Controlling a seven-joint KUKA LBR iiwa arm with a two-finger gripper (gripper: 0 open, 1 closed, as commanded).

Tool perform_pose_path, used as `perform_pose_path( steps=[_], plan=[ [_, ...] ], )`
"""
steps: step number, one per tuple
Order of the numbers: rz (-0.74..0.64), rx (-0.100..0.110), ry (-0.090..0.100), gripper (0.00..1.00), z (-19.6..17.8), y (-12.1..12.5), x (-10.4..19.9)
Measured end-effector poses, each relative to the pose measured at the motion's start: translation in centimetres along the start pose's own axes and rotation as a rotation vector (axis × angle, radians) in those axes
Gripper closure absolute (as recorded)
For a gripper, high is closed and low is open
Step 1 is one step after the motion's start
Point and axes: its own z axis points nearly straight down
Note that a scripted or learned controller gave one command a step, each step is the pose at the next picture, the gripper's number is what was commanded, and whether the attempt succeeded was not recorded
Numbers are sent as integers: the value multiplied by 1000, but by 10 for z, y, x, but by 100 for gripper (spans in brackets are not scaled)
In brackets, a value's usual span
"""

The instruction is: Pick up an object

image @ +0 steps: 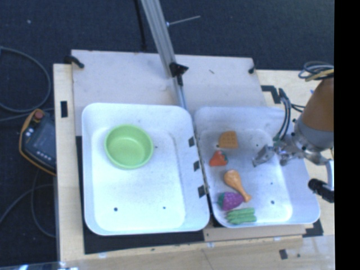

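Note:
The right bin (292, 204) holds several toy foods: a tan waffle-like piece (228, 140), a red-orange piece (218, 160), a tan drumstick (236, 184), purple grapes (229, 200) and green beans (241, 216). My gripper (262, 156) hangs over the right bin, right of the waffle and above the drumstick, apart from both. Nothing shows between its fingers. The arm's orange band (320, 106) is at the right edge.
The left bin (140, 207) holds a green bowl (129, 145) near its upper left. A metal pole (160, 30) slants down to the divider between the bins. A pendant (38, 139) lies on the floor at left.

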Motion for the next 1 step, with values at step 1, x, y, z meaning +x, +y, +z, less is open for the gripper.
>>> perform_pose_path(
  steps=[1],
  plan=[
    [0, -4, -1, 0, 27, 0, -1]
  ],
)
